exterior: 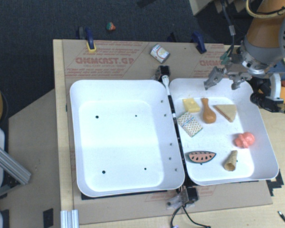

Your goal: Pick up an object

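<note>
Camera view: tool (225,80) seemingly open, empty.

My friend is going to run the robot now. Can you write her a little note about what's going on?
Claw: open, holding nothing, over the far edge of the right bin.
Things, all lying in the right bin: yellow block, toy drumstick, bread wedge, patterned pouch, pink lump, watermelon slice, ice cream cone.
The left bin sits beside it.
Done: nothing picked up.
Left: choose one, probably the drumstick or bread nearest the claw, lower, close, lift.
</note>
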`<move>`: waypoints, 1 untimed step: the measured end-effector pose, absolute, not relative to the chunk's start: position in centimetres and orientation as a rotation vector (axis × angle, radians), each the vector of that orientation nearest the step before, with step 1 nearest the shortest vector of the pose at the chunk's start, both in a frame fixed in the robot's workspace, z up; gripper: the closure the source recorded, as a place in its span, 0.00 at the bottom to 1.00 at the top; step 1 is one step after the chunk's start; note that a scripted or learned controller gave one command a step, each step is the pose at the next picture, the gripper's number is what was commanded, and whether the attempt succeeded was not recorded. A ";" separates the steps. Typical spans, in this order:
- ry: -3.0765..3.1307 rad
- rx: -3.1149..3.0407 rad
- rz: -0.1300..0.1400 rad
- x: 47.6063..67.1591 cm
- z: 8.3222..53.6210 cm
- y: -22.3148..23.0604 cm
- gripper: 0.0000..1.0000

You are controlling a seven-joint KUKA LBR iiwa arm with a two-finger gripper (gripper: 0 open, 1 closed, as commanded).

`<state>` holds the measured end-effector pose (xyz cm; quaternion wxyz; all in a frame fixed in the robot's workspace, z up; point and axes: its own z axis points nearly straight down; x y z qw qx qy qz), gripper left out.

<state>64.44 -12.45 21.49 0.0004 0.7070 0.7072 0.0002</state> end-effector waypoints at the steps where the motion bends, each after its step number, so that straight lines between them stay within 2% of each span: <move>1: 2.217 2.226 -0.004 66.6 13.1 -18.6 0.00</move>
